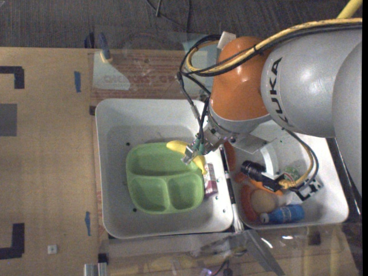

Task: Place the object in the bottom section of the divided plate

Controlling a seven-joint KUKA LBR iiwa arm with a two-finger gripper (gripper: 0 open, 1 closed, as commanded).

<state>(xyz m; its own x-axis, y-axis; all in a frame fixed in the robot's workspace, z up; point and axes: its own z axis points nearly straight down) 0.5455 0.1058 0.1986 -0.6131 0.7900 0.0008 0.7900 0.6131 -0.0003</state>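
Note:
A green divided plate [164, 177] lies in the left white bin [115, 131]. It has one large section at the top and two smaller ones along the bottom. A yellow object [185, 151], banana-like, sits at the plate's upper right rim. My gripper [195, 149] hangs right over that yellow object, fingertips at it. The arm's orange band [238, 79] and grey body cover the area above and to the right.
The right bin [336, 203] holds a blue bottle [286, 214], an orange-brown round item [263, 200], a black-and-orange tool [261, 174] and white items. A small dark pink packet [210, 180] lies beside the plate's right edge. Wooden bench surface spreads left.

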